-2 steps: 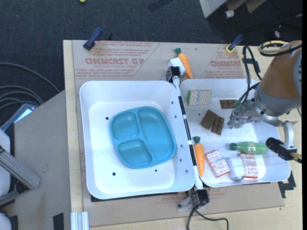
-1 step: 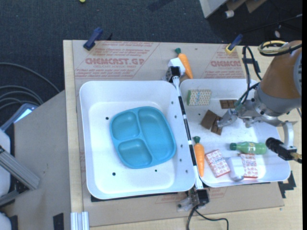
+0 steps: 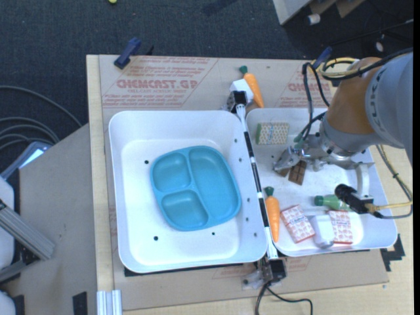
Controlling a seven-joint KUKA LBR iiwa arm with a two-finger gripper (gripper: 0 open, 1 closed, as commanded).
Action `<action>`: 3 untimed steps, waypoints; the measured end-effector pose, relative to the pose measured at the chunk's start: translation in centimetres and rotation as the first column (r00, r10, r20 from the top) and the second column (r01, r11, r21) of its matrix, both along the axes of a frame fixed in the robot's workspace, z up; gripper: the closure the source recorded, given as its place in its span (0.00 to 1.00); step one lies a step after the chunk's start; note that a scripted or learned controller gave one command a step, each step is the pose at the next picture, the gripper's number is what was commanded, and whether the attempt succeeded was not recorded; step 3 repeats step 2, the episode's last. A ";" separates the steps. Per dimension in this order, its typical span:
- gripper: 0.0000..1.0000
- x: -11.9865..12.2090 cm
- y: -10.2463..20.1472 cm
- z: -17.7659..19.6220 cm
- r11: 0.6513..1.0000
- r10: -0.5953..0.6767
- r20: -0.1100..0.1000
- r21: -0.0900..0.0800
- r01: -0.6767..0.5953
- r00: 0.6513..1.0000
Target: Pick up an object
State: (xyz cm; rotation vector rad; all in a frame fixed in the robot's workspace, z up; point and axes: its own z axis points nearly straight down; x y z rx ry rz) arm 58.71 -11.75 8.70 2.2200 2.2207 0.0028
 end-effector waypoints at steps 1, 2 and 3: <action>0.00 1.6 2.5 -0.2 1.000 0.000 -0.002 0.000 0.000 1.000; 1.00 1.7 2.5 0.8 1.000 0.000 0.001 -0.001 0.000 1.000; 1.00 1.7 2.5 0.8 1.000 0.000 0.001 -0.001 0.000 1.000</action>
